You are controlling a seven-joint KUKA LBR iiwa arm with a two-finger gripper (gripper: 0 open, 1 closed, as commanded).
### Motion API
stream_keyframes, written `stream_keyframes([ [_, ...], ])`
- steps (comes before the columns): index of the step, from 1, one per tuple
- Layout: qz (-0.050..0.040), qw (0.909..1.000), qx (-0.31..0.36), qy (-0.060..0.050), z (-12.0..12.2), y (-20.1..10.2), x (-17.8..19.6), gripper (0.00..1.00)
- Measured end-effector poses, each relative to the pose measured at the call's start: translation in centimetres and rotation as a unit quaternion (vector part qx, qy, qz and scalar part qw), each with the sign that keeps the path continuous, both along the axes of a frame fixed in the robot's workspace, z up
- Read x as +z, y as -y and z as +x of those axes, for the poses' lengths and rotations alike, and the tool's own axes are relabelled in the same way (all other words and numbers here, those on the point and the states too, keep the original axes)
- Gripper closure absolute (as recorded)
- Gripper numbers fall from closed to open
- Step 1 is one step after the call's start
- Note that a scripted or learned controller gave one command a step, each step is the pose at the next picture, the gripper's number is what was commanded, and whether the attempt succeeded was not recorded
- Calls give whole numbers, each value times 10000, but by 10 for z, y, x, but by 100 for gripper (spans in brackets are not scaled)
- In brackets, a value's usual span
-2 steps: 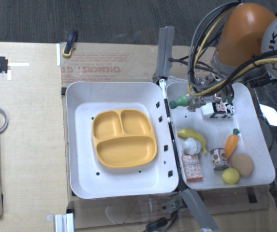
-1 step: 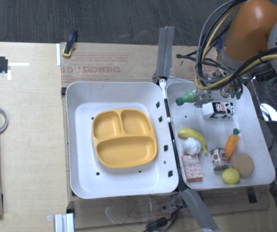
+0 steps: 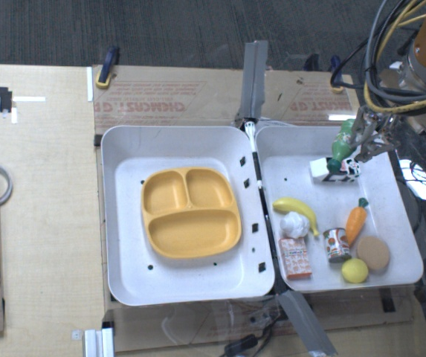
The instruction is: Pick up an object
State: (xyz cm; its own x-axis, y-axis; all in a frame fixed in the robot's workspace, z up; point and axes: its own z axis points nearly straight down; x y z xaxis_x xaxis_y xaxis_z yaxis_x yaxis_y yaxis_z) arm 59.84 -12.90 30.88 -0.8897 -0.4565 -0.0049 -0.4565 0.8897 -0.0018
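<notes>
My gripper [image 3: 366, 136] hangs over the far right corner of the right bin [image 3: 391, 192]. A green bottle-like object [image 3: 342, 144] is right against its left side, tilted. Whether the object is gripped or only beside the gripper is not visible. Just below it lies a white and black toy [image 3: 334, 170]. Lower in the same bin are a banana [image 3: 297, 208], a white lumpy object [image 3: 294, 224], a red carton [image 3: 295, 259], a small can [image 3: 336, 245], a carrot [image 3: 355, 224], a brown round object [image 3: 376, 253] and a lemon [image 3: 355, 271].
The left bin [image 3: 123, 199] holds a yellow divided plate [image 3: 190, 213]. A grey divider bar [image 3: 253, 80] runs between the bins at the back. Cables [image 3: 391, 43] hang above the gripper at the upper right. Cardboard [image 3: 175, 95] lies behind the bins.
</notes>
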Motion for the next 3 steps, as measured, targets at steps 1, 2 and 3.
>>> stream_keyframes([
  [1,0,9978,662,-5,24,15,-64,100],
  [2,-1,9965,838,3,48,10,-91,100],
  [3,-4,9907,1363,4,62,-1,-112,100],
])
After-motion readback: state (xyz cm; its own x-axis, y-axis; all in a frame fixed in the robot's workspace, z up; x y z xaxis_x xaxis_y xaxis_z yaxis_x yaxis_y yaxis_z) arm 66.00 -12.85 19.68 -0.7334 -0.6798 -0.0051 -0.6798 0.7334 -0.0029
